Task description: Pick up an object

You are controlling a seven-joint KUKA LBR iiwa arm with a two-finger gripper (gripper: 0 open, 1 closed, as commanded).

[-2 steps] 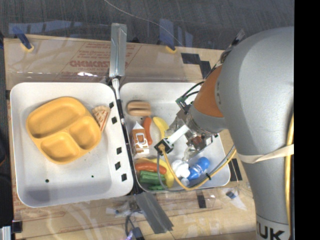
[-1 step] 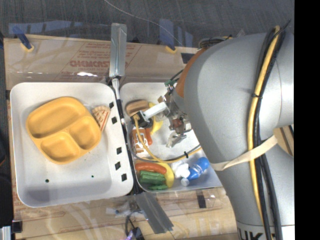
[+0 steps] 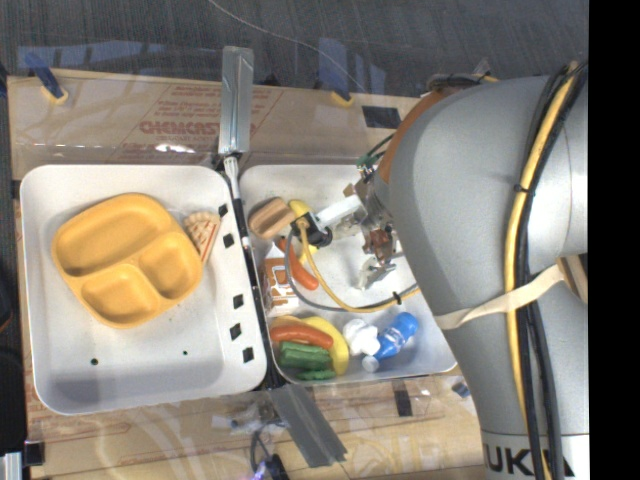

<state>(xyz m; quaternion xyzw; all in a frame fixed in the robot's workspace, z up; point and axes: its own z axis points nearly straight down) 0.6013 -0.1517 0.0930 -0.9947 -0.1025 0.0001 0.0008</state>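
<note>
Jaws state indeterminate; my jaws (image 3: 378, 253) hung in the right bin (image 3: 420, 368), with the blue-capped bottle (image 3: 392, 339) lying just below, long axis slanting.

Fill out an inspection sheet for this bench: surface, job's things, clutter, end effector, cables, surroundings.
Surface: two shallow white bins, left bin, right bin, side by side.
Job's things: right bin holds a brown bun-like toy, orange toy carrot, green toy vegetable, yellow toy banana, blue-and-white bottle.
Clutter: yellow divided plastic tray and tan waffle-cone toy in left bin.
End effector: low over right bin; finger state unclear.
Cables: yellow cable along the grey arm.
Surroundings: cardboard sheet behind bins.
</note>
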